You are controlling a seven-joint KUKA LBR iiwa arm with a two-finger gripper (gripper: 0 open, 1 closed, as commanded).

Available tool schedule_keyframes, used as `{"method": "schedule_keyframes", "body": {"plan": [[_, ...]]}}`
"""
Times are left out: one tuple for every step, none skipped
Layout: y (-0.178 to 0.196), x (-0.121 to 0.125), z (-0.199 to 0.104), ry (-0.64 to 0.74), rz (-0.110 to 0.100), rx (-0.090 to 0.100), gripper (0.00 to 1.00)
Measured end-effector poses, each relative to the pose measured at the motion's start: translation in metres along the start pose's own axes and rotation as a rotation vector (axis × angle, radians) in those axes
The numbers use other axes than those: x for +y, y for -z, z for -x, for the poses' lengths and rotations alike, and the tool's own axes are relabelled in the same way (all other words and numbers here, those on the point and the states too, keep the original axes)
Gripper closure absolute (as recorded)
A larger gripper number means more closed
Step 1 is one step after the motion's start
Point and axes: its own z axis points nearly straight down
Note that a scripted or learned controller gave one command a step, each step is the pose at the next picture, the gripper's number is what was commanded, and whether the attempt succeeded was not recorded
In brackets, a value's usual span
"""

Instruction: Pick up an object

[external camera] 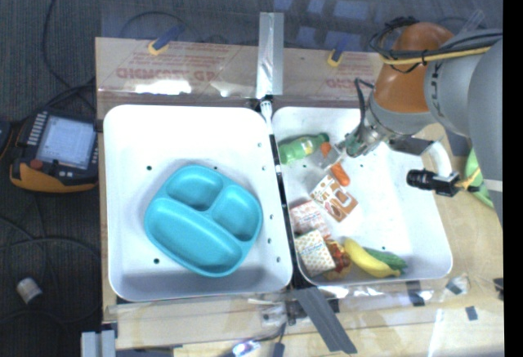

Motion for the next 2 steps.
{"method": "schedule_keyframes", "body": {"plan": [[-0.0120,0.0099,0.0205,0.019,0.003,-0.001,0.00],[-0.0027,0.0114,0.0193,0.020,0.006,0.000,1.00]]}}
